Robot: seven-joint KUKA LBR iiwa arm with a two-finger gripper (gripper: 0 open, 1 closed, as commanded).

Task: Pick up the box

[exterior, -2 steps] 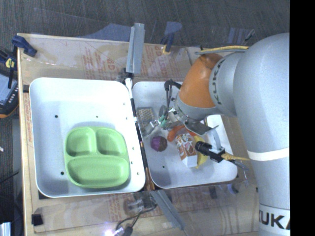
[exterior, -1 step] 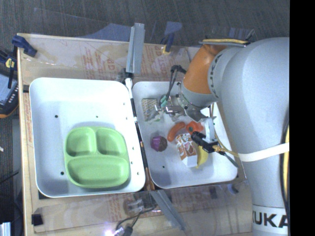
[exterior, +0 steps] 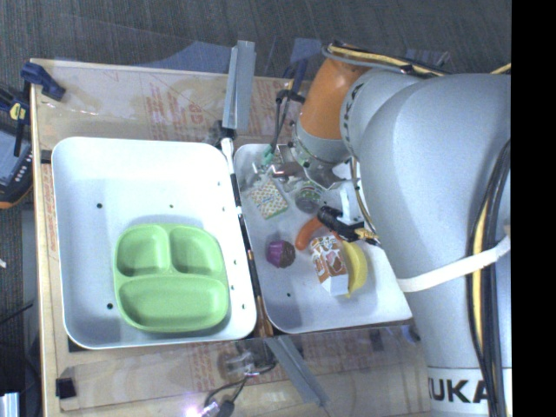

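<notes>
Hung low over the far end of the right bin [exterior: 287, 320], claw [exterior: 291, 176] buried among clutter; grip state impossible to tell. Box [exterior: 327, 263] lay mid-bin, touching the banana [exterior: 355, 268], carrot [exterior: 307, 232] just beyond. Looked like the approach step, not yet on target. Called for shifting toward the near edge, then descending squarely.

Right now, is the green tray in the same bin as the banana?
No. The green tray lies in the left bin; the banana lies in the right bin.
</notes>
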